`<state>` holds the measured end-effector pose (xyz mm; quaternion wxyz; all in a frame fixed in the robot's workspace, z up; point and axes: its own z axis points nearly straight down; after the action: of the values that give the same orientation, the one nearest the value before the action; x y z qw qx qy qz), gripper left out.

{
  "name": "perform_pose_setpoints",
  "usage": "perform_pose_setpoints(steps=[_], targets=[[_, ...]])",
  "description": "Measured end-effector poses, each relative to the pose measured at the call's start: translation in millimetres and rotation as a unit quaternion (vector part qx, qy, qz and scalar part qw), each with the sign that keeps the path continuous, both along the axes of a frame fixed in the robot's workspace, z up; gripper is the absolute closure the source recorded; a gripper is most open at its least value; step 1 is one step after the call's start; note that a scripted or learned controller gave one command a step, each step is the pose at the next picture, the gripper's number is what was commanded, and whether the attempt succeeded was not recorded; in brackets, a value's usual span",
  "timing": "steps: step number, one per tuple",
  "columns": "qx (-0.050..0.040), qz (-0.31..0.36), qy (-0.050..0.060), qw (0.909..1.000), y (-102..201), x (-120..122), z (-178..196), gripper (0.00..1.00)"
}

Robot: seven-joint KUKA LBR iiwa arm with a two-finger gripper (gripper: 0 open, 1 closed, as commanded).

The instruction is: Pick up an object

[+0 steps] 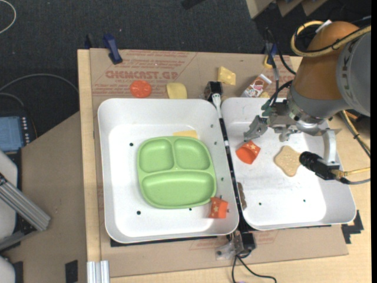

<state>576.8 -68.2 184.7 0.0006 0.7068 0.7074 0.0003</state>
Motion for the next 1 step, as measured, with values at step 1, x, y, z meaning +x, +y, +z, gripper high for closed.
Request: perform_pose_setpoints(steps=[1], targets=[[0.0007,-0.002,0.004,1.0,-26.5,-3.9,-105.5,0.0]])
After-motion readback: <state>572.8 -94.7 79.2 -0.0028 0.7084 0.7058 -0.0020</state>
